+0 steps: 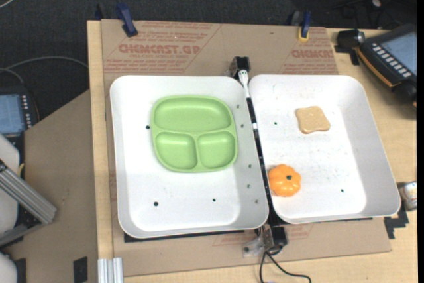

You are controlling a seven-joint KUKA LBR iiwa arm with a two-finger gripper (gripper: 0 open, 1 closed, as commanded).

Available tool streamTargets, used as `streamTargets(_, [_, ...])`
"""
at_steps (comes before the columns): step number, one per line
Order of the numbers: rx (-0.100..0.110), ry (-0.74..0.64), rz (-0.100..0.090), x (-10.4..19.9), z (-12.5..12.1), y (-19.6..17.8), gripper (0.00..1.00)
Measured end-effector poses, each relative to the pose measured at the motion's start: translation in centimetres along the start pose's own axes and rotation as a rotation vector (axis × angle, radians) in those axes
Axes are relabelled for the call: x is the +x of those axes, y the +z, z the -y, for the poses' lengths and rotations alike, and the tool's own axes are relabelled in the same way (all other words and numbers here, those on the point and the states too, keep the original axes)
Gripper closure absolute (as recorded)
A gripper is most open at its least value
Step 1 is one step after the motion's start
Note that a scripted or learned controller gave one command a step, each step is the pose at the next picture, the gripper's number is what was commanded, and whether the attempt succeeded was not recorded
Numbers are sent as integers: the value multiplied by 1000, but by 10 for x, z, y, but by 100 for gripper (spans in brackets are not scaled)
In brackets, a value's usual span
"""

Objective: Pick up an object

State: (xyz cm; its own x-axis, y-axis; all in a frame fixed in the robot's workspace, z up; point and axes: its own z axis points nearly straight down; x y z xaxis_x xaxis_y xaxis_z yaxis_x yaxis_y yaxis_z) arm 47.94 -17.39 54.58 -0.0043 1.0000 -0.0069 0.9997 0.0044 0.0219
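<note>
Two shallow white bins sit side by side: the left bin [132, 202] holds a green three-compartment plastic plate [194, 133], the right bin [361, 142] a tan toast-shaped slice [311, 120] and a small orange pumpkin [284, 180].

**Arm at the Right Edge: Little to Tell**

Low on the view's right edge, cut off by the frame: a small grey piece [411, 193] with a pale tip. Too small and too cropped to tell whether it belongs to the arm or to a fixture on the tabletop. No orange band to be made out on it. Pose and reach not readable from this sliver.
</note>
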Motion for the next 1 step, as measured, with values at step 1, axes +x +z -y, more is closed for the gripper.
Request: streamTargets(1, [14,3,-2,-1,-1,-1,100])
